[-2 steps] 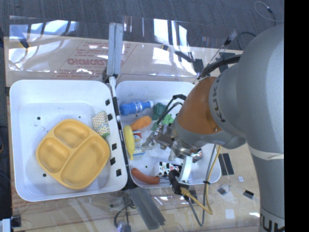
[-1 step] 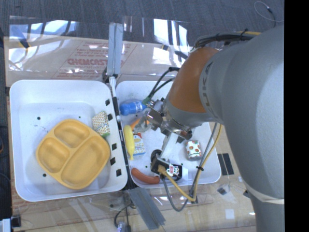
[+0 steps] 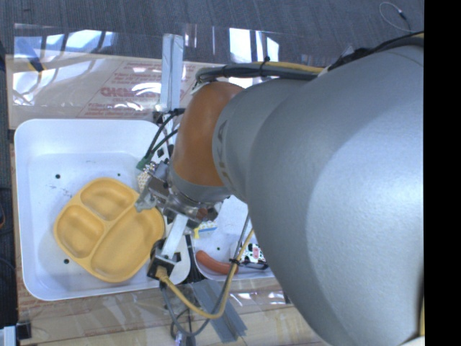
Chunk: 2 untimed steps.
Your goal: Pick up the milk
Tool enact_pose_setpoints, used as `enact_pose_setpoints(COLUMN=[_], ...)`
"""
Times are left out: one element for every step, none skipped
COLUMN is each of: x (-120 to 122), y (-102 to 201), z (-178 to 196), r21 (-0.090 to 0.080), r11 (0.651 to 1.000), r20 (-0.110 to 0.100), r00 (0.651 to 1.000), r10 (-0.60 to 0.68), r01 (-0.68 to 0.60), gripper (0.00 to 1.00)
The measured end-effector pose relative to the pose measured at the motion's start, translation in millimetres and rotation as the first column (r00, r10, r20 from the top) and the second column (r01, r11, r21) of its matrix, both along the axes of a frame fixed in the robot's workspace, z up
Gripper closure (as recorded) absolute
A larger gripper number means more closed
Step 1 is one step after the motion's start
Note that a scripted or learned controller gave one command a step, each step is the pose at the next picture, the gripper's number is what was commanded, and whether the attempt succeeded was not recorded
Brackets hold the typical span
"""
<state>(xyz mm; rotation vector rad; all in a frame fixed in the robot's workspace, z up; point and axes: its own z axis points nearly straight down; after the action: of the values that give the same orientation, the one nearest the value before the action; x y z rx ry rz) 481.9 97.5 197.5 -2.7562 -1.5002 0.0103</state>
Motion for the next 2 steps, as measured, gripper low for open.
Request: enact_pose_setpoints(x=[0.3, -5.6], y=[0.4, 1.0], z=[9.1, 41.5], r21=[0.001, 0.0], r11=[1.0, 0.997], r20=[-0.003, 0.005], r00=[1.0, 0.997], r10=[0.006, -0.08], r01=[-0.006, 0.08], gripper=[1.0, 1.0])
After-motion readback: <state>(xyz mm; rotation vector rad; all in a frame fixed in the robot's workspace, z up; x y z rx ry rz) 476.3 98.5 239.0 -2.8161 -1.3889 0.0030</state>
